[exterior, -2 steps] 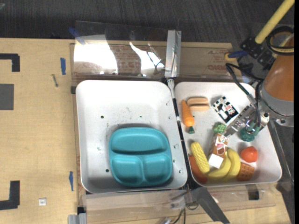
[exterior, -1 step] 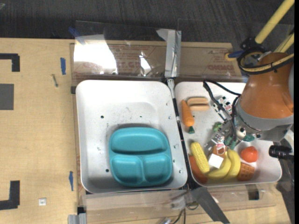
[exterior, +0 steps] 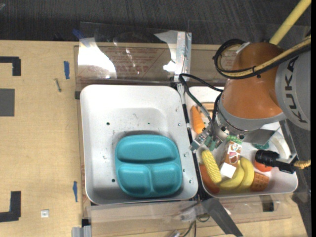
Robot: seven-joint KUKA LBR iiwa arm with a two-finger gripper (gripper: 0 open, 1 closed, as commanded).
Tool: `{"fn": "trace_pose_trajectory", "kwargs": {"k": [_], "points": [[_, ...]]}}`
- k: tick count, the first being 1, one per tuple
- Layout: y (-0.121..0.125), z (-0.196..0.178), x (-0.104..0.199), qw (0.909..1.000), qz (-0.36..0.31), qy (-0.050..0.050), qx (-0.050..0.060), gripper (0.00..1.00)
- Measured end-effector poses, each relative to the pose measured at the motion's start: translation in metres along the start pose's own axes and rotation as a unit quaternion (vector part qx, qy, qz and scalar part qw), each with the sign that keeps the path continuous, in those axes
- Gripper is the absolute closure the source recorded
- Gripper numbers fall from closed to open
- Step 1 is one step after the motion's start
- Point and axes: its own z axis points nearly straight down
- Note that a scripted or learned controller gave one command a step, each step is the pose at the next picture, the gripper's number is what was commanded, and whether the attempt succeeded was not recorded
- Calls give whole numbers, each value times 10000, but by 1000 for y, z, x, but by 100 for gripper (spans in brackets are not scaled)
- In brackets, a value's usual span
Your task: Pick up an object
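The right bin (exterior: pixel 286 184) holds a pile of toy food: a yellow corn cob (exterior: pixel 211 164), a yellow banana (exterior: pixel 239 177), an orange carrot (exterior: pixel 197 120), a small carton with a red and white label (exterior: pixel 232 154) and an orange waffle-patterned piece (exterior: pixel 261 180). The arm's orange wrist (exterior: pixel 252 85) hangs low over this bin. My gripper (exterior: pixel 213 141) reaches down into the bin's left part, just above the corn cob and beside the carrot. Its fingertips are hidden among the wrist parts and the toys.
The left bin (exterior: pixel 98 112) carries a teal divided tray (exterior: pixel 148 165) at its front. Black cables (exterior: pixel 197 85) loop from the wrist over the wall between the bins. A clear plastic sheet (exterior: pixel 133 58) stands behind the left bin. Wooden bench (exterior: pixel 34 147) lies to the left.
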Motion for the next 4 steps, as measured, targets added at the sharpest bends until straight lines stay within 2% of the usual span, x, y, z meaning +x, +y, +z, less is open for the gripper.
{"fn": "trace_pose_trajectory", "kwargs": {"k": [1,2,3,4], "points": [[8,33,-131,9882,-1531,-9,22,100],[16,62,-91,9784,-2067,27,25,100],[36,43,-142,9600,-2801,-22,1,100],[56,-17,-117,9349,-3548,-29,-10,100]]}}
